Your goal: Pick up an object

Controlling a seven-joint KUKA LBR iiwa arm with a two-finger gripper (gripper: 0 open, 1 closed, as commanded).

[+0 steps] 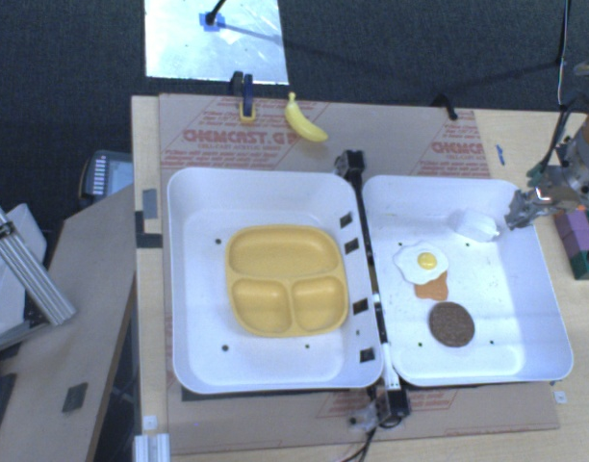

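In the right bin point(525, 354), your likeliest pick, the toy fried egg point(422, 263), lies near the centre: light, flat, probably slick, so pinch across its rim; the claw point(522, 210) hovers at the far-right edge, opening impossible to tell.

Red lettering reading "CHEMCAST" runs twice along the far edge of the brown board point(391, 133) beneath the two white bins, once above the left bin point(193, 258) and once, partly legible, above the right bin point(540, 287); smaller print beside it is too small to read.
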